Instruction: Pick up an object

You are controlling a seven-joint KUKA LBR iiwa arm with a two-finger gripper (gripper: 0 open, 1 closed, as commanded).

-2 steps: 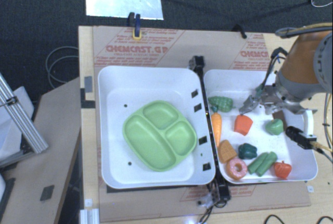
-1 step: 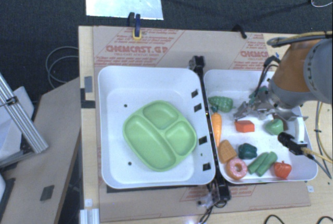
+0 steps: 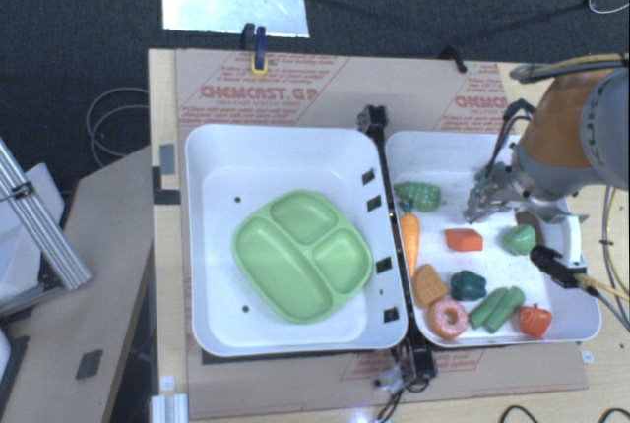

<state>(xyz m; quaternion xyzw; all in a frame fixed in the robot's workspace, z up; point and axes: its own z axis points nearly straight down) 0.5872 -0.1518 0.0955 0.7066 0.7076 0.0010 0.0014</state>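
A grey arm with an orange band reaches in from the right and hangs its tool (image 3: 484, 205) low over the right bin (image 3: 591, 318), just above and beside an orange-red block (image 3: 464, 239). Whether the tool is open or closed cannot be told from this angle, and nothing can be seen between its tips.

The right bin carries a spread of toy food. A green bumpy piece (image 3: 418, 194) lies near the bin's far left corner, with a carrot (image 3: 409, 234) just below it along the left wall. An orange chunk (image 3: 427, 284) sits near the carrot's tip, and a pink doughnut (image 3: 450, 319) rests by the near wall. A dark green pepper (image 3: 469, 285) lies mid-bin, a green pod (image 3: 496, 307) just right of it, and a red tomato (image 3: 535, 319) toward the near right corner. A light green piece (image 3: 520, 238) sits right of the block.

The left bin (image 3: 217, 155) holds a green divided plate (image 3: 301, 255). Both bins stand side by side on the tabletop (image 3: 325, 82).
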